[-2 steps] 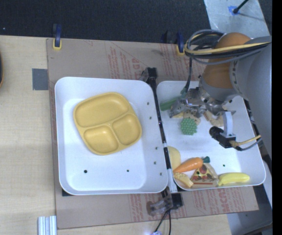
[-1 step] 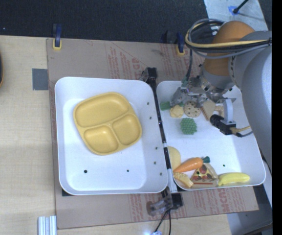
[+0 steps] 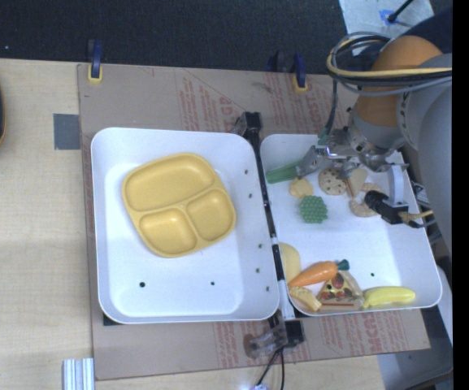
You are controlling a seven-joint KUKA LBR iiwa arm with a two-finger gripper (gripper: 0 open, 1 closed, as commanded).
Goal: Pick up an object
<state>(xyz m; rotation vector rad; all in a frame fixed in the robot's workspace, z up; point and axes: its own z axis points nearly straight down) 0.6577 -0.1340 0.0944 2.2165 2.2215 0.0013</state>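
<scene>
A round, speckled cookie lies flat at 12 o'clock in the right bin, directly under the gripper; whether anything is held, I cannot tell. A knobbly green broccoli sits at its 7 o'clock. In the left bin, a glossy yellow 3-compartment plate lies flat

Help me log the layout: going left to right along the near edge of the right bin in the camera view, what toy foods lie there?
Carrot → pizza slice → banana, all along the right bin near wall.
</scene>
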